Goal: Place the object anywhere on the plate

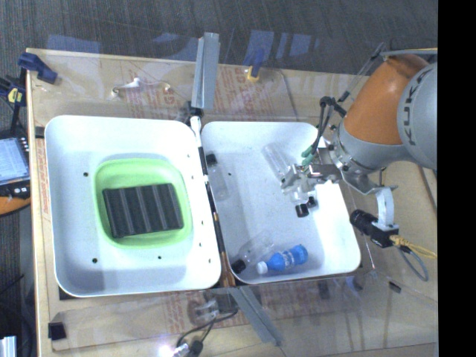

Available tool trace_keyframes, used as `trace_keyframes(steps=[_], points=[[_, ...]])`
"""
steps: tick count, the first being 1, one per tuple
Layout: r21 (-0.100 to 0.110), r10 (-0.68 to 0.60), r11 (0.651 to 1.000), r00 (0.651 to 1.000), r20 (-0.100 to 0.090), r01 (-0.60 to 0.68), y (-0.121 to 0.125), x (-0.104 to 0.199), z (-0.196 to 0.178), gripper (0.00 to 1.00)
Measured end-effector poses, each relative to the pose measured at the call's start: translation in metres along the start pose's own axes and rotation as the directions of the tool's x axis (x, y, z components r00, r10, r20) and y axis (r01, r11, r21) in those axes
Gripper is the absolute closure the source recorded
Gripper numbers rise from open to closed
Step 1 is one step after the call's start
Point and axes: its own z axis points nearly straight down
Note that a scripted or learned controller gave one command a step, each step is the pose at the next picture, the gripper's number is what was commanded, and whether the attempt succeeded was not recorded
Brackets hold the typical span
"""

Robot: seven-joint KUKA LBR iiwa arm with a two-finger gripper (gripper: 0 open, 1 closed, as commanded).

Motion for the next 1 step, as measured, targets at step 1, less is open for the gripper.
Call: trace_keyframes(steps=[1], points=[[0.0, 0.0, 1.0, 1.0, 0.0, 0.0, 0.0, 0.0, 0.0, 0.0]])
